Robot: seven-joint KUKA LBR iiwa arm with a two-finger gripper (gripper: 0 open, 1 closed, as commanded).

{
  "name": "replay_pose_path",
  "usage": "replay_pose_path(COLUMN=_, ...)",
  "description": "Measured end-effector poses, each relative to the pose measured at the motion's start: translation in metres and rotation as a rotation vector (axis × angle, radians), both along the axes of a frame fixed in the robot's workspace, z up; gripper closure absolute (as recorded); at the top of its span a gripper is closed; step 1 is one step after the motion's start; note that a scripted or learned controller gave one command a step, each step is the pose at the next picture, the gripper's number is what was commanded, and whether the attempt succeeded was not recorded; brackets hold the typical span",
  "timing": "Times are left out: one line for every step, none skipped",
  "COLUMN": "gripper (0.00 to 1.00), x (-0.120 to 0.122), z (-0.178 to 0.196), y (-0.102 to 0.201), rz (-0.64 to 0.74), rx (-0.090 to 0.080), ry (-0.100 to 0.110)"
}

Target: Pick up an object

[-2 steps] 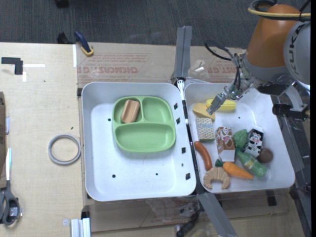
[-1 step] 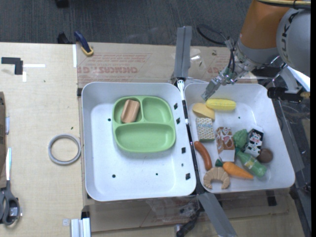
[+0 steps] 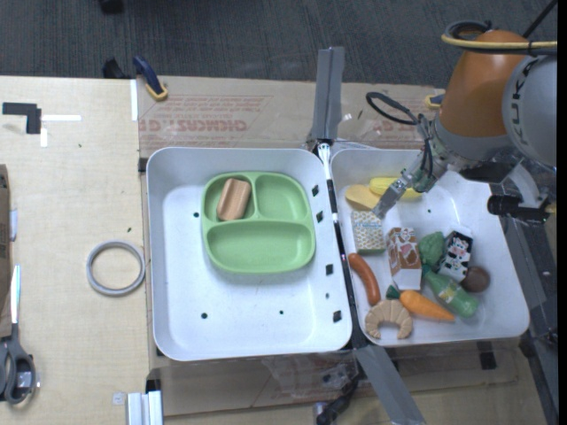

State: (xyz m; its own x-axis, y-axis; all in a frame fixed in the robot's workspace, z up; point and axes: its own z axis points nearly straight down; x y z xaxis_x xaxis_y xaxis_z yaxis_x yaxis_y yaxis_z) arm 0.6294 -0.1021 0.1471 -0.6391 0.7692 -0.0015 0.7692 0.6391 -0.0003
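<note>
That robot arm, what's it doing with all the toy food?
The robot arm is reaching into the right bin, which is full of toy food. Its pincer hangs low over the yellow pieces at the back, beside a speckled block. It isn't holding anything that I can see. A croissant, carrot and sausage lie nearer the front. In the left bin, a green tray holds one bread roll.

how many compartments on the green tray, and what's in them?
3. On the green tray: upper left holds a bread roll; upper right and the wide lower one hold nothing visible.
</note>
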Motion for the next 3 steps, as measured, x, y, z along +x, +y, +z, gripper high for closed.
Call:
replay_pose_path(gripper=0.0, x=-0.015, z=-0.051, y=-0.029, rz=-0.483, rx=0.003, ry=-0.005)
replay_pose_path(gripper=0.0, x=-0.025, z=-0.05, y=-0.007, rz=-0.451, rx=0.001, ry=-0.009)
replay_pose_path(gripper=0.0, x=-0.032, z=-0.05, y=-0.001, rz=-0.142, rx=-0.001, ry=-0.011)
